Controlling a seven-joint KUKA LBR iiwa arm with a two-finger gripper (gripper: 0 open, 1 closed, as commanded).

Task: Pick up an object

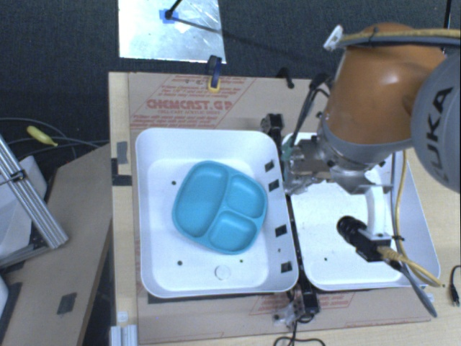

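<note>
- Blue plate (220, 206): the one loose thing you have on offer. It has three compartments and lies flat in the left bin (155, 193), about the middle of the floor, turned at a slant to the bin walls. It touches no wall.
- Left bin: white and shallow, with a small round mark on its floor near the front edge, just in front of the plate.
- Right bin (324, 272): white and shallow, set hard against the left bin. A row of black clips (274, 186) runs along the shared wall.
- Arm (382, 85): comes in from your right, its orange band broad over the far half of the right bin.
- Gripper (299, 171): sits low over the right bin's left edge, close by the shared wall and apart from the plate. You cannot tell whether it is wide or narrow, and nothing is seen held in it.
- Cardboard sheet (187, 99): lies under both bins, printed in red.
- Silvery sheet (173, 20): lies beyond the cardboard at the far side.
</note>
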